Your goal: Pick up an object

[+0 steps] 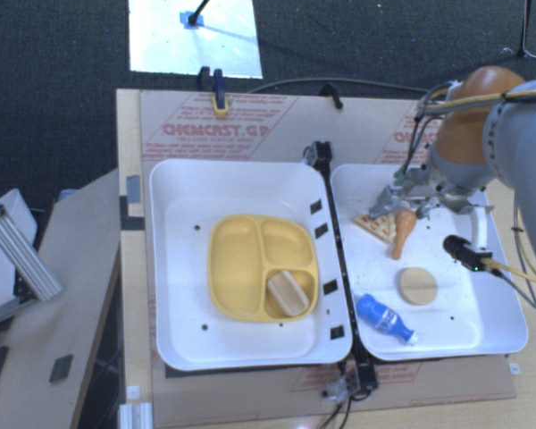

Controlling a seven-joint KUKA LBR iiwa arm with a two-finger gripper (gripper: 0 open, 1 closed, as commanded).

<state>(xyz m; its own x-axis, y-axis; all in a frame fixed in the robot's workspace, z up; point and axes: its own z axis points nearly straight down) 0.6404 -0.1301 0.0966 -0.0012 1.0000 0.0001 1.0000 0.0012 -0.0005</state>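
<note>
The right bin (pixel 505 327) holds several loose objects. A pizza-slice toy (pixel 373 228) lies near its far left, and an orange carrot-like cone (pixel 402 233) lies just to the right of it. A round tan disc (pixel 417 286) sits in the middle and a blue bottle (pixel 385 318) lies near the front left. My gripper (pixel 411 197) hangs low at the far side of this bin, directly over the upper ends of the pizza slice and the cone. The grey arm and its orange band (pixel 475 105) reach in from the right.
The left bin (pixel 180 206) carries a yellow divided plate (pixel 237 262) with a tan bread-like piece (pixel 288 293) in its front right compartment. A black divider with clips (pixel 332 239) separates the bins. A black unit with cables (pixel 464 253) hangs over the right bin.
</note>
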